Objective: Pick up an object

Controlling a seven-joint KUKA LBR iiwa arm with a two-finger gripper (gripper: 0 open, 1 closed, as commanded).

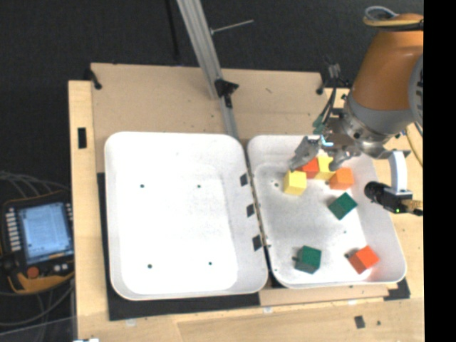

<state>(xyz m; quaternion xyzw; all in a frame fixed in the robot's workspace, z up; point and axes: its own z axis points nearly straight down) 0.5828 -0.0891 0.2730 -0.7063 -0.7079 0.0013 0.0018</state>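
While its opening cannot be told, the hand (311,155) hovers beside a tilted yellow cube (295,182).

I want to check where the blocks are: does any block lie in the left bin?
No. The blocks, such as the yellow block and the two green blocks, all lie in the right bin.

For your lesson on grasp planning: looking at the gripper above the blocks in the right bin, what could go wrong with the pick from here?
1. The gripper hangs over a tight cluster: yellow block, a second yellow block, red block and orange block. It may strike a neighbour or catch two.
2. The cluster lies near the right bin's far wall, so a nudged block could jam against it.
3. Some blocks sit askew, so one may slip out.
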